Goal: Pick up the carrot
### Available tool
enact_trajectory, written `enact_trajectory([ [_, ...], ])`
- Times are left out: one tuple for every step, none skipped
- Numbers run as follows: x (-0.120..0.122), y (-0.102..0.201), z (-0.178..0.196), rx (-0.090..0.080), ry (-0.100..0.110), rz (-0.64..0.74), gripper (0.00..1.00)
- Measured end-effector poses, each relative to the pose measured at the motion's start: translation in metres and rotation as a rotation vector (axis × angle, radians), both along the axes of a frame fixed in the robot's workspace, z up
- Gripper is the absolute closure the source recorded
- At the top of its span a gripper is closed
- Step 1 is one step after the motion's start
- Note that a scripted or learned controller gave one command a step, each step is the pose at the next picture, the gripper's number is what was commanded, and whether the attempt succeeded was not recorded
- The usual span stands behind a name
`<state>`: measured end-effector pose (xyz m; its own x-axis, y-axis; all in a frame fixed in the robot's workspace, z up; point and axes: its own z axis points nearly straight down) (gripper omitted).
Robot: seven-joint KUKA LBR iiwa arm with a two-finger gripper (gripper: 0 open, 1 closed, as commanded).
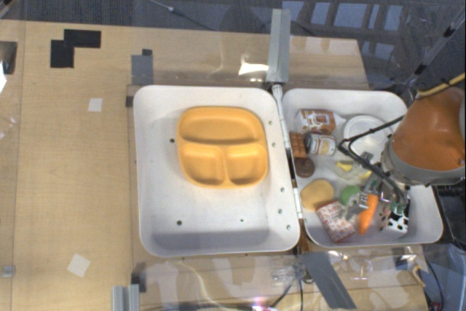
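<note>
Carrot [369, 213] crowded at the right bin's [431, 233] front edge
Gripper [378, 200] over it, whether it is open or closed unclear; red packet [334, 221], green piece [350, 194] and yellow round [317, 194] just left; yellow tray [221, 146] in left bin [149, 178]

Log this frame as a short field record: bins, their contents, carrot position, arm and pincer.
left bin: holds a yellow divided tray
right bin: holds mixed toy food and packets
carrot: near the right bin's front, tilted, beside a red packet
arm: over the right bin, reaching in from the right
pincer: right at the carrot; grasp cannot be judged
</note>
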<state>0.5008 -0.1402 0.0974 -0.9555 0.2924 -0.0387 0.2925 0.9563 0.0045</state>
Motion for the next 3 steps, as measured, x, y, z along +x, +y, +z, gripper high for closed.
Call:
enact_trajectory([
  [-0.005, 0.017, -0.001, -0.001, 0.007, -0.03, 0.0],
  [-0.003, 0.018, 0.01, -0.001, 0.004, -0.023, 1.0],
  [-0.011, 0.062, 0.09, 0.004, 0.026, 0.123, 1.0],
])
